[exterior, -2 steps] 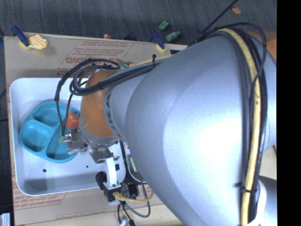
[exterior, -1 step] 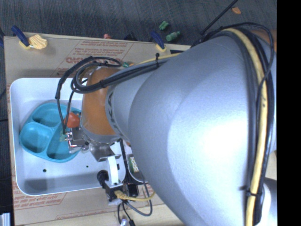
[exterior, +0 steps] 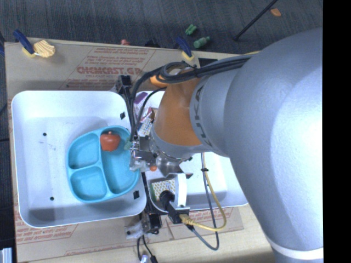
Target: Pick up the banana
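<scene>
My arm [exterior: 247, 108] hangs low over the seam between the two white bins, and my gripper [exterior: 143, 156] sits right at the left bin's [exterior: 33, 114] right wall. Can't tell how it's set from up here. Can't spot the banana either; my arm covers most of the right bin [exterior: 216, 193]. In the left bin there's a blue divided tray [exterior: 90, 171] with a red apple-looking thing [exterior: 110, 141] in its top compartment. Bins rest on printed cardboard [exterior: 82, 64], with dark carpet floor [exterior: 82, 10] beyond.
</scene>
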`<state>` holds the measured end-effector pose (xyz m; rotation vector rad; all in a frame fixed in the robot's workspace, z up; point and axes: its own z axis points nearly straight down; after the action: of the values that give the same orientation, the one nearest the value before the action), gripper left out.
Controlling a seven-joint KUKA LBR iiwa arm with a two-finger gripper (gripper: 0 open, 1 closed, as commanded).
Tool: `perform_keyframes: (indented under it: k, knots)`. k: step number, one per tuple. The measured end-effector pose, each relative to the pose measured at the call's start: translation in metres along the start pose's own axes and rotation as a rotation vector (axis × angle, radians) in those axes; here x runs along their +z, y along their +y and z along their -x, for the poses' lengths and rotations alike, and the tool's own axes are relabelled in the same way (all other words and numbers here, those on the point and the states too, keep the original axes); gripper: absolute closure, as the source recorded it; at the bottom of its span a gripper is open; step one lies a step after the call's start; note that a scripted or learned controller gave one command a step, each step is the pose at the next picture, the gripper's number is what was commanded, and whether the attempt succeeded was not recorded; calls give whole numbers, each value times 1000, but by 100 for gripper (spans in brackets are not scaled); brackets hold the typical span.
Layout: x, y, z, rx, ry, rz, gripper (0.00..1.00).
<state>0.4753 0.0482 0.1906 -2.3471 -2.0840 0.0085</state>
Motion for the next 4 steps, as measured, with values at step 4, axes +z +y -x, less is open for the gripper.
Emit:
perform_keyframes:
  k: [4]
  knots:
    - [-95,3,22,727,4,0,100]
